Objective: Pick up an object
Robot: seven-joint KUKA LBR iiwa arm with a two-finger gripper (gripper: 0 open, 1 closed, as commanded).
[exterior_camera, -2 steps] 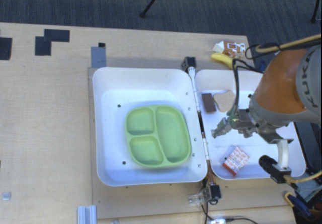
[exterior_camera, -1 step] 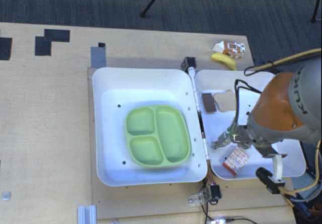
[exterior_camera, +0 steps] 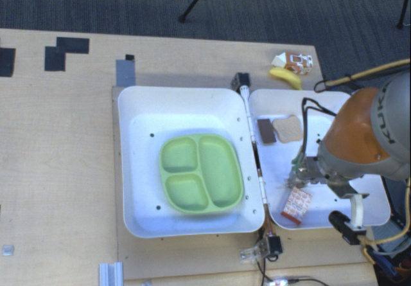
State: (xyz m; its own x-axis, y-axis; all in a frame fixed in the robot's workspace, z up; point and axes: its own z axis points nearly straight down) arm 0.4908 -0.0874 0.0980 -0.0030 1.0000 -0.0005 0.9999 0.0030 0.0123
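Note:
In the right bin lie a red and white packet near the front, a tan slice like bread at the back, and a small dark brown block beside it. My gripper hangs low over the bin just above the packet, under the orange-banded wrist. The arm's body hides most of the bin's right half. A green three-compartment plate rests in the left bin.
Outside the bins, on the bench behind the right bin, lie a yellow banana and a small orange-and-white packet. A black clip sits at the divider's far end. Cables and a connector lie at the front edge.

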